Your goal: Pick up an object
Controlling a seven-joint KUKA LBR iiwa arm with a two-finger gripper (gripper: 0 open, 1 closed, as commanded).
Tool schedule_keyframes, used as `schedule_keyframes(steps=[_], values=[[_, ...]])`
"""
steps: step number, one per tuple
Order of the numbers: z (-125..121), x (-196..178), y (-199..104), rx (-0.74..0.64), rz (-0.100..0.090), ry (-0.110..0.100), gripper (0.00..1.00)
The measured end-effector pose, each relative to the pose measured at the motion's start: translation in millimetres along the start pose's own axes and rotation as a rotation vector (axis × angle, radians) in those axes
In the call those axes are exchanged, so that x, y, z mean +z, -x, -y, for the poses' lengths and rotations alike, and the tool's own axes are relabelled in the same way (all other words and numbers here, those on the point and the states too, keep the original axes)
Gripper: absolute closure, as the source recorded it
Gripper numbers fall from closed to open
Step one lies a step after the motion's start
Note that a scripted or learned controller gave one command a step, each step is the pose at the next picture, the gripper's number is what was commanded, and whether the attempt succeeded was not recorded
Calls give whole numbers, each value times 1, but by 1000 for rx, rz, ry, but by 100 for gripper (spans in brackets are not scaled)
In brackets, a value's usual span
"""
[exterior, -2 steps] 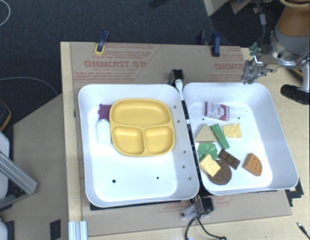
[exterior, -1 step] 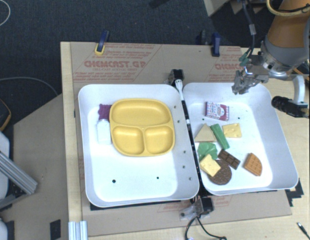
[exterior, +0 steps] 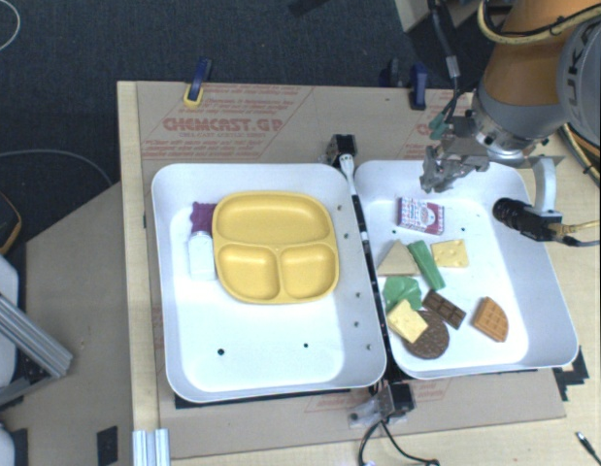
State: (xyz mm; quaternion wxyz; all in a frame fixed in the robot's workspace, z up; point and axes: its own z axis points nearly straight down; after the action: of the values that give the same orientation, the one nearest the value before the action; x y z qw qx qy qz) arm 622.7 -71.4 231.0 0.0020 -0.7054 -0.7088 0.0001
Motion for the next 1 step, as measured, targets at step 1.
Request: schedule_keyframes(steps=[1], values=[[37, 10, -45, 1, 0, -3, 100]])
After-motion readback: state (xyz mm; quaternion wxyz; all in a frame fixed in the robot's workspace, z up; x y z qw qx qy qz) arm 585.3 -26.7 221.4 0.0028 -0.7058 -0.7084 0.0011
